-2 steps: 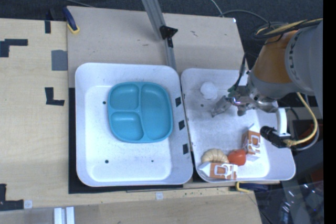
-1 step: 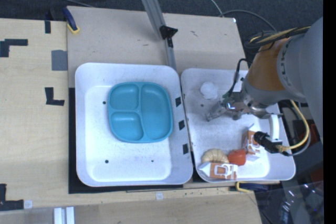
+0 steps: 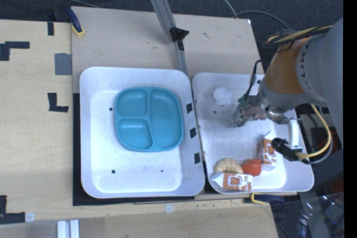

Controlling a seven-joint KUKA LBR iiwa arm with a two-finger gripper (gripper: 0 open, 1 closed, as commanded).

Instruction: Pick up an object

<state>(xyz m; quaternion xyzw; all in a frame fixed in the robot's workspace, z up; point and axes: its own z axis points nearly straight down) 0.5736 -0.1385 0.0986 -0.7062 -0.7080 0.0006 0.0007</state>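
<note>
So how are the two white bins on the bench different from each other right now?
The left white bin holds a turquoise divided plastic plate; the right white bin holds several small items along its near edge, including a red tomato-like ball and a tan croissant-shaped piece. The gripper is over the right bin, not the left. Both are shallow and white.

One fixed camera looks down, slanted, on both bins (image 3: 89, 136).

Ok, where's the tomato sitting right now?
The tomato lies near the front edge of the right bin, between the croissant and the orange-and-white carton.
</note>
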